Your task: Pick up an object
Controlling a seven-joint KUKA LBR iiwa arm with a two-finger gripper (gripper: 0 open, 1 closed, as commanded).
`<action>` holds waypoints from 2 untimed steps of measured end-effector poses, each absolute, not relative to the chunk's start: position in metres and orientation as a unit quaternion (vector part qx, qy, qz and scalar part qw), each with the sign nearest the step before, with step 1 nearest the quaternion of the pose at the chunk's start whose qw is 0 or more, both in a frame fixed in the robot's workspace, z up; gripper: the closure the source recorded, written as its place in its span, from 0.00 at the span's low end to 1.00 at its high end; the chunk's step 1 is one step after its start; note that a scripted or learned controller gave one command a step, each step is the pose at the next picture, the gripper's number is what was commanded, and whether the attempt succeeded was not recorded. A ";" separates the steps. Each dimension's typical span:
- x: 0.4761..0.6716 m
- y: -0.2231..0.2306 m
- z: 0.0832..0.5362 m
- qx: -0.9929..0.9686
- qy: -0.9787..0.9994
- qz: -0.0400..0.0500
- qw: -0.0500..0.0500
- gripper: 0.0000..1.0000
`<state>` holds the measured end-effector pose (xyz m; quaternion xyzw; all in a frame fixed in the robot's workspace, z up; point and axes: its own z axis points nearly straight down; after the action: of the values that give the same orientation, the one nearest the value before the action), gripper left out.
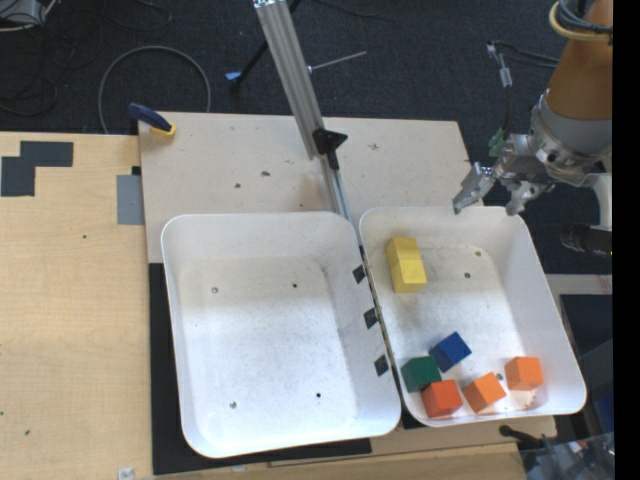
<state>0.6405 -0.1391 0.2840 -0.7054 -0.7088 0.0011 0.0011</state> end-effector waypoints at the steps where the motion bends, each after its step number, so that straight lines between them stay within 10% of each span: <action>1: 0.666 -0.095 0.210 -0.706 -0.708 0.002 0.004 0.00; 2: 0.666 -0.101 0.109 -0.707 -0.707 0.004 0.004 0.00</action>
<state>0.6659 -0.1010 0.1088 -0.7070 -0.7072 0.0037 0.0042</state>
